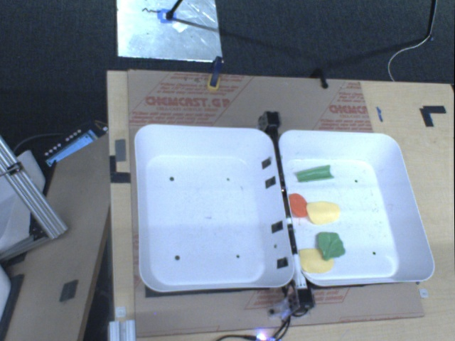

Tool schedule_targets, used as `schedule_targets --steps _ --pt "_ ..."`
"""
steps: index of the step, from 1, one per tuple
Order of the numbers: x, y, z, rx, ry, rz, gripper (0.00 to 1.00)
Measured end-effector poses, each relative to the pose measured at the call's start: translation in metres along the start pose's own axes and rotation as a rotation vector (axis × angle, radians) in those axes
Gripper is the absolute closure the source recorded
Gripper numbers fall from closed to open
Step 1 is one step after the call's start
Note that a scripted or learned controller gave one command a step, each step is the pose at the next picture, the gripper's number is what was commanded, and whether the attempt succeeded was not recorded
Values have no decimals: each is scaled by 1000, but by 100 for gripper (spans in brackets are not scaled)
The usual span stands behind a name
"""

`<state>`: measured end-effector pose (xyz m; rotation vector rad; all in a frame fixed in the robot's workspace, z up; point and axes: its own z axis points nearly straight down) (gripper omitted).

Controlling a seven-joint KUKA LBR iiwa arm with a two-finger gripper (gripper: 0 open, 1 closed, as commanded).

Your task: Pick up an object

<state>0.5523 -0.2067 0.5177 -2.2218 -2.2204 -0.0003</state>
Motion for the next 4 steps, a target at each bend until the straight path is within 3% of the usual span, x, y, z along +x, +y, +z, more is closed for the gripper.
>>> schedule_targets --steps 1,2,3,4 --pt "3 -56 -9 -3 -1 0 100" --pt "1 18 -18 -6 -4 -7 100" --pt "0 -67 -19 -4 -2 1 100" --pt "1 0 -17 -4 -3 -7 100"
